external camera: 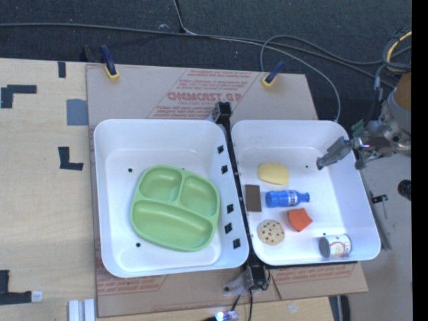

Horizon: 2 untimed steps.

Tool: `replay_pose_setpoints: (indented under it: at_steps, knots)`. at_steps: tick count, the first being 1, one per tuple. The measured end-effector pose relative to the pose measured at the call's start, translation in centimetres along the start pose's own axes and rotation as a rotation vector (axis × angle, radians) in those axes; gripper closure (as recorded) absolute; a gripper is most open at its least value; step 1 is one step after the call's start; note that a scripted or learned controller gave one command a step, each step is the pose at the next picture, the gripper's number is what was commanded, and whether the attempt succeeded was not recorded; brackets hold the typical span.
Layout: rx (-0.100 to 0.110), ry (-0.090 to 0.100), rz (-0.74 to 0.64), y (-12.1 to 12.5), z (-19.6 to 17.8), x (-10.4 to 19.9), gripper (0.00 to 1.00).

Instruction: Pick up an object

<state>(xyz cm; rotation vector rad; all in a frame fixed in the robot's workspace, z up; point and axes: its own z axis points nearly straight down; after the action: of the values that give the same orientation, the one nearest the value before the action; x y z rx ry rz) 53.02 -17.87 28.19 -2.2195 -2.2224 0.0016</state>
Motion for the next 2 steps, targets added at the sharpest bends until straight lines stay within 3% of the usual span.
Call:
replay_pose_setpoints:
  at_steps: [2]
  knots:
    - [0.007,0.001,0.001,-0.2,12.7,-0.7,0.0]
